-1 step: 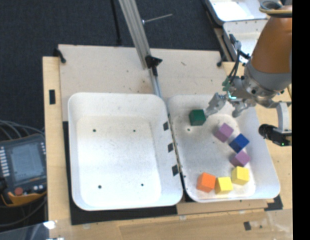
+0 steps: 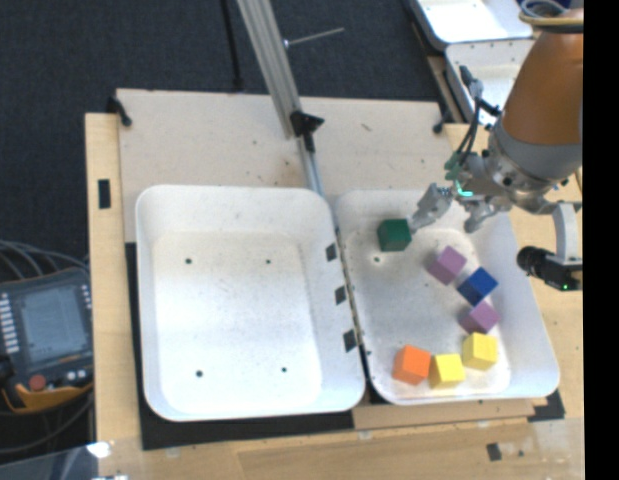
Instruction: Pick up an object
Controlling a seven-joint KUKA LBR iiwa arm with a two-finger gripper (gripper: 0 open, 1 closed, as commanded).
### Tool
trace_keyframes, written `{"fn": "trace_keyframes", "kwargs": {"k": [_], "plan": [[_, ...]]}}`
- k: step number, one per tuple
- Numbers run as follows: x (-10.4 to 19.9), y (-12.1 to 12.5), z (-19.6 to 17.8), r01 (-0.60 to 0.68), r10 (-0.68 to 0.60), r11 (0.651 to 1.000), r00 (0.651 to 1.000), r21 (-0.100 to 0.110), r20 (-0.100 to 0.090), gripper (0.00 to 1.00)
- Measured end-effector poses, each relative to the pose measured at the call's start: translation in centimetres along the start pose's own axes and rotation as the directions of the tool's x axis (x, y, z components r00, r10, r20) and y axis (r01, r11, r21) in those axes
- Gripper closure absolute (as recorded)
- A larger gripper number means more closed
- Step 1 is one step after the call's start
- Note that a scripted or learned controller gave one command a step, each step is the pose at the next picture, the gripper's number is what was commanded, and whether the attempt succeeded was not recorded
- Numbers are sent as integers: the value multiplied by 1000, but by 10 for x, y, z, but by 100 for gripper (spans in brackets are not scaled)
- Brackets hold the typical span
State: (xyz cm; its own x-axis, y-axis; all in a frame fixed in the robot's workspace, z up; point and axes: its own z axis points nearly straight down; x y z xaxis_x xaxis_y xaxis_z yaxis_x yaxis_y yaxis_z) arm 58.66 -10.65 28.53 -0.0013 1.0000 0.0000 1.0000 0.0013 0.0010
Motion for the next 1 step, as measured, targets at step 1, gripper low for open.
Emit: {"fn": "trace_keyframes", "kwargs": {"k": [1], "plan": [[8,1,49,-2,2,1000,1000,5,1,0]]}}
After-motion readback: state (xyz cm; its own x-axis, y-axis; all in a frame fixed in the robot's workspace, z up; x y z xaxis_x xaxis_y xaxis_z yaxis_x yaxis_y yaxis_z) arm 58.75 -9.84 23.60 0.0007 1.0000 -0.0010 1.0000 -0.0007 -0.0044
